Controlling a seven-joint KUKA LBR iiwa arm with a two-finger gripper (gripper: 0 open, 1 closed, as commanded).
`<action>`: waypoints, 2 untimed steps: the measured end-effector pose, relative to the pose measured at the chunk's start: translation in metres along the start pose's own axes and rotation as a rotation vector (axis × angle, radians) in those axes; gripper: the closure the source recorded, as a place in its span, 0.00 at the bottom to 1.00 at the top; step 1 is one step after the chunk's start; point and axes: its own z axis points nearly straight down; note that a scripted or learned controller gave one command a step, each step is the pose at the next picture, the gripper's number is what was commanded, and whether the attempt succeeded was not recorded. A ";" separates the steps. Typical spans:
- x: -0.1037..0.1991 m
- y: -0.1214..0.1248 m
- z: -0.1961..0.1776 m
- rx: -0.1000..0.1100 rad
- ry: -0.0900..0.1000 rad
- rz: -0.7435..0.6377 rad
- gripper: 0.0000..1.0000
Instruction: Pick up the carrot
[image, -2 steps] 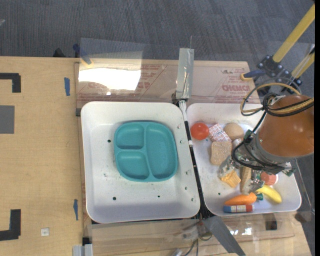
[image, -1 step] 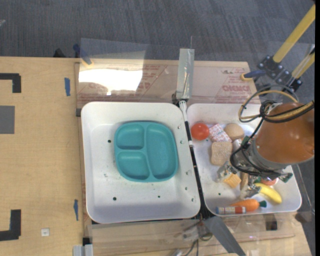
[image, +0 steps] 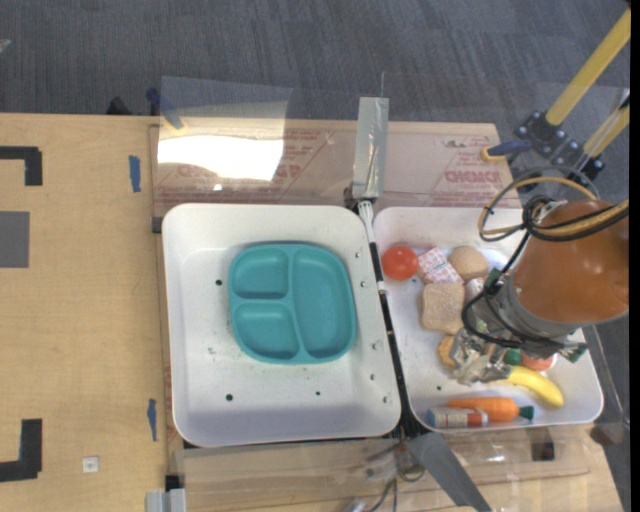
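The carrot (image: 490, 409) is orange with a green tip and lies along the front wall of the right bin (image: 590, 395). My gripper (image: 478, 362) hangs low in that bin, just behind and slightly left of the carrot, under the orange wrist band (image: 570, 275). Its fingers sit among small items and nothing clearly shows between them. The gripper does not touch the carrot.
In the right bin lie a red tomato (image: 400, 262), a pink-white wrapper (image: 436, 265), a bread roll (image: 468, 263), a slice of bread (image: 442, 306) and a yellow banana (image: 537, 386). The left bin (image: 190, 330) holds a teal divided plate (image: 293, 302).
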 end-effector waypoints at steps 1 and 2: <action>0.000 0.000 0.001 -0.001 0.001 0.000 0.00; 0.003 -0.003 0.012 -0.008 0.007 -0.011 0.00</action>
